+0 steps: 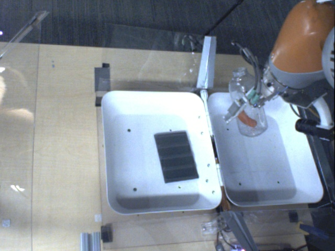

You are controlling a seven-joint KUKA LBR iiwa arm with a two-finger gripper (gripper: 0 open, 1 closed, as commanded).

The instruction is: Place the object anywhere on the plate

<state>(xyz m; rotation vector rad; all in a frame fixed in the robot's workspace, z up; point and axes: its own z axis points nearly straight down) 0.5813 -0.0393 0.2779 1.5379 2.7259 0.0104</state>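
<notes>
Dark grey ribbed plate (176, 156), white bins (120, 140), orange-red object (247, 120), pale wood bench (52, 156)

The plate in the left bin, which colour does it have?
The plate is dark grey, nearly black, with faint ridges across it, as the camera view shows.

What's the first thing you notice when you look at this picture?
The big orange and grey robot arm at the top right jumps out first, reaching over the right white bin. Next is the dark ridged plate, lying flat in the middle of the left white bin. Under the arm's gripper there is a small orange-red object in the right bin.
</notes>
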